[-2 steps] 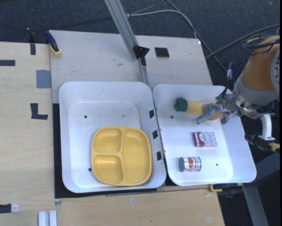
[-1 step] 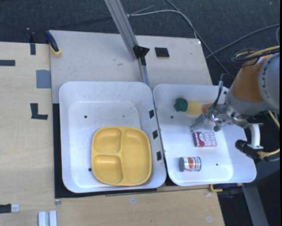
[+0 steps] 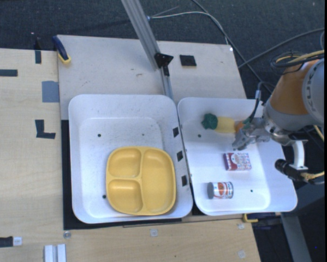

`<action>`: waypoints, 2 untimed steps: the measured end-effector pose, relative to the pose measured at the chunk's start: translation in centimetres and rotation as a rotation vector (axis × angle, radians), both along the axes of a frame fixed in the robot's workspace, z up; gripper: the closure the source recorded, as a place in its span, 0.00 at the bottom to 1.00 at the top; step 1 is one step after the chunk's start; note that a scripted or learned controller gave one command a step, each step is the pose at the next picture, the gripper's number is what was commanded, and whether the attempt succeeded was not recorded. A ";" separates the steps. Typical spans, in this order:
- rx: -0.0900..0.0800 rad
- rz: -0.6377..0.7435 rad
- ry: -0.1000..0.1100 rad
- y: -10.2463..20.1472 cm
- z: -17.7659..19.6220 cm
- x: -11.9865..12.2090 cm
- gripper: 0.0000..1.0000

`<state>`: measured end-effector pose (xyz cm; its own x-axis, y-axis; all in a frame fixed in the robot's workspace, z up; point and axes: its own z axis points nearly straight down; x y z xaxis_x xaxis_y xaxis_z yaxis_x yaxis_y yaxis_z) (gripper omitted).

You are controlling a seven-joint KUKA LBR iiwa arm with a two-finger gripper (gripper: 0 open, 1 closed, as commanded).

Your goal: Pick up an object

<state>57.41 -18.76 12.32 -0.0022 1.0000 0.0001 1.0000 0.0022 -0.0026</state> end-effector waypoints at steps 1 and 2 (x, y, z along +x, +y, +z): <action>-0.001 0.000 -0.007 0.3 6.2 0.7 1.00; -0.002 0.000 -0.008 0.3 12.2 0.0 1.00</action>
